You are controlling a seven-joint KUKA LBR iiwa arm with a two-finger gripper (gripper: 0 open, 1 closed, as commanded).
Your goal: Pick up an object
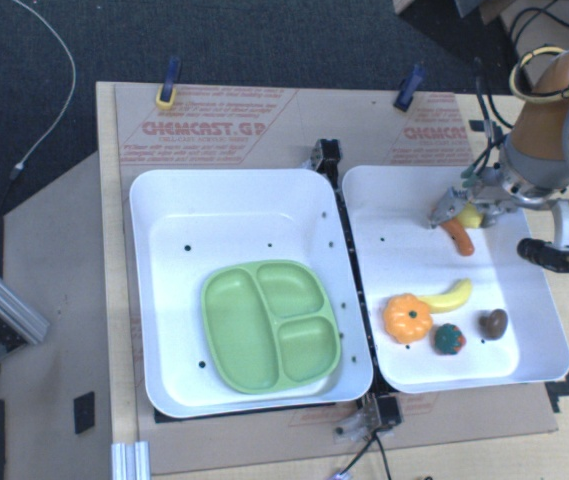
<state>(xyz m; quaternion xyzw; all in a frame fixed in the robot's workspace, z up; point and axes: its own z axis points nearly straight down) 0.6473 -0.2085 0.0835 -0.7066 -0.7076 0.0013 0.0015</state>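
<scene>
My gripper (461,213) is low over the back of the right bin (534,363), reaching in from the right. An orange carrot-shaped piece (459,238) lies slanted right under it, touching or nearly touching it. A small yellow bit (472,219) shows at the gripper's tip. Nearer the front of the same bin are an orange pumpkin (407,318), a yellow banana (448,296), a green and red ball (449,339) and a brown lump (493,323).
The left bin (164,218) holds a green tray (269,323) with three compartments. A black clamp (326,154) sits at the back between the bins. Blue clips (409,88) hold the cardboard sheet at the back.
</scene>
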